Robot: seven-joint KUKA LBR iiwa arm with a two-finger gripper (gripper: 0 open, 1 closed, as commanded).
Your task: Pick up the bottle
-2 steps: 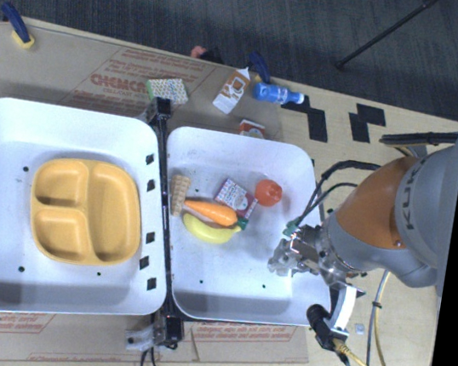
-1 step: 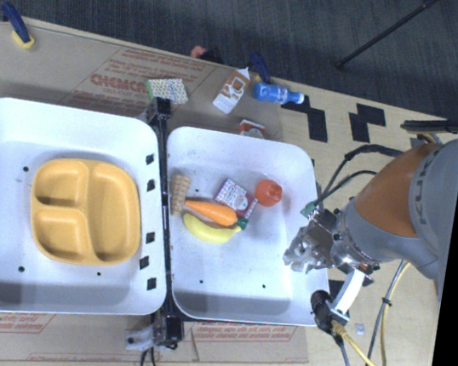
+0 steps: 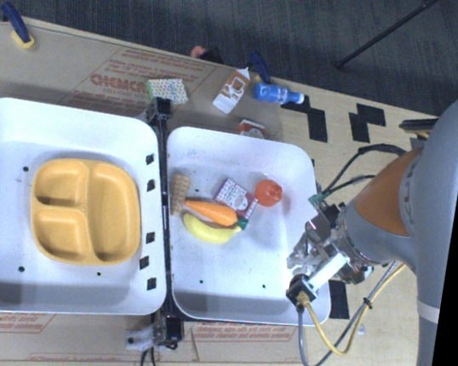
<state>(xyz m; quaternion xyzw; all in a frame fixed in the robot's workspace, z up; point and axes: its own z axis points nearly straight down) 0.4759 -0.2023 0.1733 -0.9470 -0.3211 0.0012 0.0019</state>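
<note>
Pincer (image 3: 308, 272) is hanging over the right rim of the right bin (image 3: 302, 159); cannot tell how it is set from this angle, nothing visibly in it. Bottle (image 3: 276, 95), blue, is lying on its side on the surface (image 3: 92, 70), outside both bins, well away up and left of the pincer, beyond the bin's far rim. Inside the right bin, left of the pincer: carrot (image 3: 210, 212) touching banana (image 3: 210, 232), small red-white carton (image 3: 234, 195), orange ball (image 3: 269, 193). Far left of the pincer, yellow divided tray (image 3: 87, 210) is sitting in the left bin (image 3: 4, 134).
</note>
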